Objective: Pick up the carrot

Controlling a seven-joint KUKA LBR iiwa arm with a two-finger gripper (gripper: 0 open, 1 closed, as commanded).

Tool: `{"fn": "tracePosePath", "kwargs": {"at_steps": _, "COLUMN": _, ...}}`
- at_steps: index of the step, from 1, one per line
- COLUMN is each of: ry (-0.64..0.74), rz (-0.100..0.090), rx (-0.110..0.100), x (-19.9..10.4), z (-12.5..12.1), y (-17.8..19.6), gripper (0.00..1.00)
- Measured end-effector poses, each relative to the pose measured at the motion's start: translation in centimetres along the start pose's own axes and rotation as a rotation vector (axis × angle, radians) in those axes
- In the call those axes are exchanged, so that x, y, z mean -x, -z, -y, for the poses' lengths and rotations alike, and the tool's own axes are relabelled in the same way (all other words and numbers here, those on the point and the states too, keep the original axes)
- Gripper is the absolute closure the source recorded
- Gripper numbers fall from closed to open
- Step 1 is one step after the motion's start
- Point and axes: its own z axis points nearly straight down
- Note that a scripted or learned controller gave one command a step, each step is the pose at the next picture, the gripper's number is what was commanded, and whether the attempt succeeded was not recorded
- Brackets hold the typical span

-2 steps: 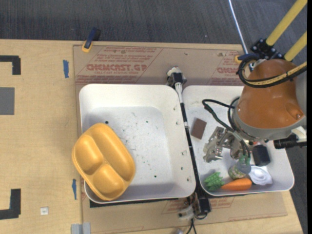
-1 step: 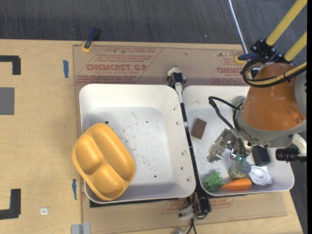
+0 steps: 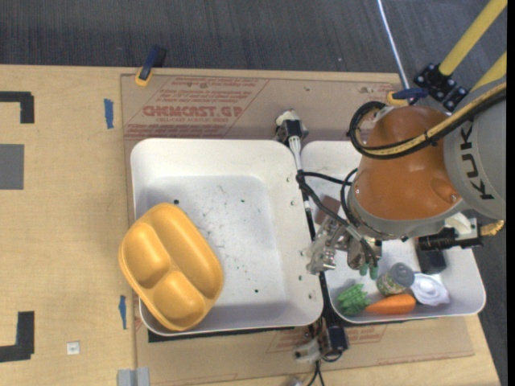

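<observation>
Over the right bin: we see the gripper (image 3: pixel 342 252) hanging low, at the bin's left side, close to the wall between the two bins.
Jaws: we cannot tell how far apart they stand; the metal parts blur into one pale, shiny cluster, and we make out nothing held in it.
Carrot (image 3: pixel 389 304): it lies flat near the front wall of the right bin (image 3: pixel 475 296), orange and smooth, a tapered stick with a leafy green top (image 3: pixel 352 298) at its left end. It sits just in front of the gripper; whether they touch, we cannot tell.
Neighbours of the carrot: a round greyish-green thing (image 3: pixel 395 279) lies just behind it, and a white crumpled-looking thing (image 3: pixel 432 290) sits at its right end.
Arm: we see a broad, glossy orange band (image 3: pixel 400 171) above the wrist and a grey shell to the right, with black and yellow cables looping around them.
Left bin (image 3: pixel 161 155): shallow, white, with rounded corners, and its floor is speckled with small dark flecks.
Yellow tray (image 3: pixel 170 265): smooth moulded plastic with rounded lobes, lying tilted across the front left corner of the left bin and overhanging its rim.
Bench (image 3: pixel 56 240): pale wood grain, with a brown cardboard sheet (image 3: pixel 201 107) printed in red under both bins.
</observation>
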Motion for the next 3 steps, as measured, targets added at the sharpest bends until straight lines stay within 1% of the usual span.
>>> {"fn": "tracePosePath", "kwargs": {"at_steps": 1, "ry": 0.0, "rz": 0.0, "rx": 0.0, "x": 0.0, "z": 0.0, "y": 0.0, "gripper": 0.0}}
{"fn": "tracePosePath", "kwargs": {"at_steps": 2, "ry": 0.397, "rz": 0.0, "rx": 0.001, "x": -1.9, "z": -6.8, "y": -8.2, "gripper": 0.0}}
{"fn": "tracePosePath", "kwargs": {"at_steps": 3, "ry": 0.249, "rz": 0.003, "rx": 0.001, "x": -2.6, "z": -11.6, "y": -9.8, "gripper": 0.0}}
